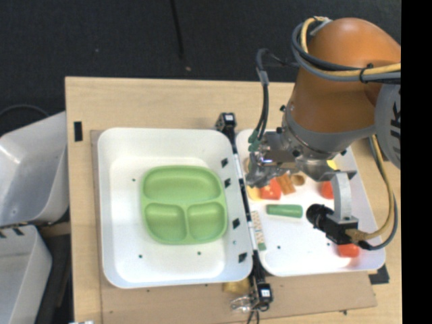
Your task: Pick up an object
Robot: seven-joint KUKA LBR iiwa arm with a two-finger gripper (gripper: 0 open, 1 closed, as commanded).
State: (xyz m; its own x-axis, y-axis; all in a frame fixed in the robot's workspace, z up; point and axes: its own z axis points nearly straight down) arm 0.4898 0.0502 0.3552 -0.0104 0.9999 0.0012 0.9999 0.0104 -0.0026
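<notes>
The right bin holds several small objects. A red piece lies near its left wall, with a green stick just below it. A brown piece and a small yellow bit sit close by. An orange piece lies further right and another red piece near the front right corner. My gripper hangs low over the bin's upper left part, just above the red piece. The arm's body hides the back of the bin.
The left bin carries a green divided plate at its middle. A row of black clips runs along the seam between the bins. A black fitting with cable sits over the right bin's middle.
</notes>
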